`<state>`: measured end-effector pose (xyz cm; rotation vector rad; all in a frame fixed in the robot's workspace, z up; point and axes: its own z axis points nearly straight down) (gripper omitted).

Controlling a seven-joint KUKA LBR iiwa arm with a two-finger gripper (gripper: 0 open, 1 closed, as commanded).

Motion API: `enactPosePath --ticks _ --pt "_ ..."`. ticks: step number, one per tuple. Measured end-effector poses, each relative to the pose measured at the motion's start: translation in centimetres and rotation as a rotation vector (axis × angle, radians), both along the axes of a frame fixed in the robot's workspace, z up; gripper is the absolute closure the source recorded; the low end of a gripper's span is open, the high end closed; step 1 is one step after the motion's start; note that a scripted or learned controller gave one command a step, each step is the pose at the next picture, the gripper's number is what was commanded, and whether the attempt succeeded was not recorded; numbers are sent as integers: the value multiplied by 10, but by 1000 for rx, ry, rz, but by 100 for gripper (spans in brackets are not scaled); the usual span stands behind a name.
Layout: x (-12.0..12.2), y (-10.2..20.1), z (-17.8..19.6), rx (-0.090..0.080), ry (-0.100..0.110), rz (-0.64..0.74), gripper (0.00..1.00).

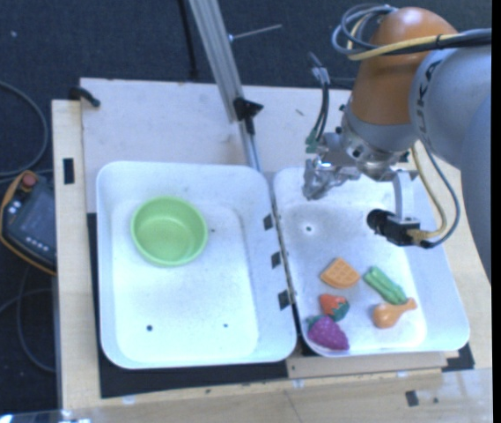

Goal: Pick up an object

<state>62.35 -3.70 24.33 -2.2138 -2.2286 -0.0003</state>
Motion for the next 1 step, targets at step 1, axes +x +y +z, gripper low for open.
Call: enactPosePath --ticks 1 --pt "-2 61 -6 1 0 1 100"
